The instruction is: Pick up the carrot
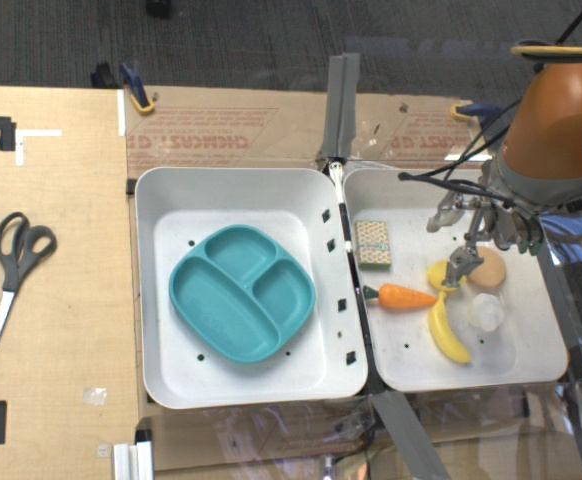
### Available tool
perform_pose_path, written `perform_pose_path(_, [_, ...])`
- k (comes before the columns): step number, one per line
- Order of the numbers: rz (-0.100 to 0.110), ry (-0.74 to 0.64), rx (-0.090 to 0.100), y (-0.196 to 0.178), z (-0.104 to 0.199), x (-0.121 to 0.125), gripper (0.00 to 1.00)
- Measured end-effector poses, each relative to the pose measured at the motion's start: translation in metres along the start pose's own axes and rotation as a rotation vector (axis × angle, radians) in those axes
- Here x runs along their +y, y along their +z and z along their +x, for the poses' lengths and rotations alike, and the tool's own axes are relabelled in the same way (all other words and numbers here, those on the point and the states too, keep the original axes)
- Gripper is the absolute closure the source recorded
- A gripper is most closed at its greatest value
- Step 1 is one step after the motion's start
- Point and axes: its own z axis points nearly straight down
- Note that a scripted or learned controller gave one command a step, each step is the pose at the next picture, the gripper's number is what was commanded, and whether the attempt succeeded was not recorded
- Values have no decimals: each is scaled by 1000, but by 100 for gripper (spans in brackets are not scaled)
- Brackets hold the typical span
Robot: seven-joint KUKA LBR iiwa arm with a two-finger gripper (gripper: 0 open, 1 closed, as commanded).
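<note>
Over in the right bin point(531, 363) the carrot point(405, 296) lies flat beside the banana point(446, 330), not picked up yet, while the hand point(461, 266) hovers near it holding nothing, grip width unclear.

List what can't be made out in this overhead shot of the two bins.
- Hand: too small and cluttered by cables in the camera view to tell open or shut.
- Yellow item beside the carrot: partly covered by the hand.
- Clear object near the banana: too faint to identify.
</note>
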Motion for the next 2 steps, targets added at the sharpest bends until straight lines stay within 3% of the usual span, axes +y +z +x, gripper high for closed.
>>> perform_pose_path(1, [0,-162,-1,70,-30,6,0])
perform_pose_path(2, [1,-165,-7,59,-32,7,100])
